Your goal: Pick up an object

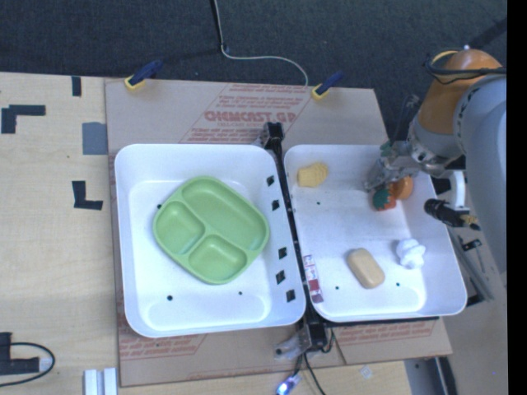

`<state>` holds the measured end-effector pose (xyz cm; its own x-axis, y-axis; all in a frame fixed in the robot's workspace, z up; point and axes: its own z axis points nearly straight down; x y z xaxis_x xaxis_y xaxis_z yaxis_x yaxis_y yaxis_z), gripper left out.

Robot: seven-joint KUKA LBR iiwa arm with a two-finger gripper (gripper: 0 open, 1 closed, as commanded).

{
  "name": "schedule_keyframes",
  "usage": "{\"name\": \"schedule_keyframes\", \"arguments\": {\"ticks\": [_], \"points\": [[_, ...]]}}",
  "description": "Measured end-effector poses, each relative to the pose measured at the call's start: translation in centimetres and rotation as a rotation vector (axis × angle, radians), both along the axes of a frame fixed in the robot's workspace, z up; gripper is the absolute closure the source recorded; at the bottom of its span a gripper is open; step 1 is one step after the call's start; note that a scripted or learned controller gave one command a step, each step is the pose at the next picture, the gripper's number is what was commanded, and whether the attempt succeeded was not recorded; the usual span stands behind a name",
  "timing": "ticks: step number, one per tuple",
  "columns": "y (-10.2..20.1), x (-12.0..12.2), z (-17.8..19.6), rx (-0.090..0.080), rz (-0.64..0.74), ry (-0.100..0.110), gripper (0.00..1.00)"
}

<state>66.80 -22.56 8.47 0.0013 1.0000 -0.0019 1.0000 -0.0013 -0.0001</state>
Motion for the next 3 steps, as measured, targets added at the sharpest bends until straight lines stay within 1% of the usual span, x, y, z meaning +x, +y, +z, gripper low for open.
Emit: {"name": "schedule_keyframes", "arguments": {"ticks": [1, 2, 3], "points": [[0.5, 0.1, 0.0, 0.008, 0.002, -0.003, 0.0], [1.0, -3.3, 0.2, 0.013, 0.008, -0.006, 0.0], [0.6, -3.3, 1.2, 0.003, 0.009, -0.006, 1.0]]}}
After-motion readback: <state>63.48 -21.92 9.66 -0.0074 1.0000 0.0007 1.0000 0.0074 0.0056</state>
